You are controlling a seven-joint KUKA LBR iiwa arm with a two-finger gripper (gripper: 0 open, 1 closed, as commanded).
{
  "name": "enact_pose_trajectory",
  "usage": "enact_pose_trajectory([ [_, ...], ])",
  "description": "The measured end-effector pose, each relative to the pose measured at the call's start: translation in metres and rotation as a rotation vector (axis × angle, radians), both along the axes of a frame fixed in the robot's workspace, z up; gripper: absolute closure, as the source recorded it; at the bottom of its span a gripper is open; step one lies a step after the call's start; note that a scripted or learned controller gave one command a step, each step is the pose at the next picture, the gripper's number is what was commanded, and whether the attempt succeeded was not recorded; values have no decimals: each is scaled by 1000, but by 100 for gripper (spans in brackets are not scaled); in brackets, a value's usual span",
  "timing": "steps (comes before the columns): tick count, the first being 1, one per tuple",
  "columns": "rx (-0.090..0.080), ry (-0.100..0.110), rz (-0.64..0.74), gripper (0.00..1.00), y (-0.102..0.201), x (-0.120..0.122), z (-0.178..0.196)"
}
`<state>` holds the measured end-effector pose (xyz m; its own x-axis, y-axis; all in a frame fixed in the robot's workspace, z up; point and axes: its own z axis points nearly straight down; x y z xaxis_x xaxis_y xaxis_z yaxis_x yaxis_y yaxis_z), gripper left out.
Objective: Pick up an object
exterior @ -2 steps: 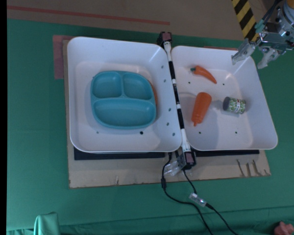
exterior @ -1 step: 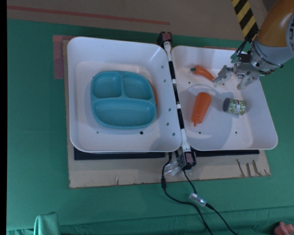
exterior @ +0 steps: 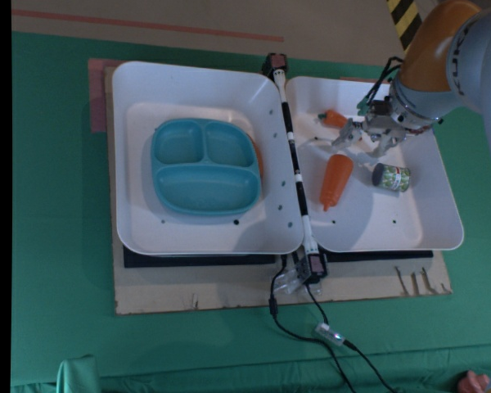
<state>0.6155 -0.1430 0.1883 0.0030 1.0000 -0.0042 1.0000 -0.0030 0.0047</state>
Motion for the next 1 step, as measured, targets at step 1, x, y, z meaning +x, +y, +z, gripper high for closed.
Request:
enact_pose_trajectory([
  [1,-3,-4,-3,100,-2,2,11],
])
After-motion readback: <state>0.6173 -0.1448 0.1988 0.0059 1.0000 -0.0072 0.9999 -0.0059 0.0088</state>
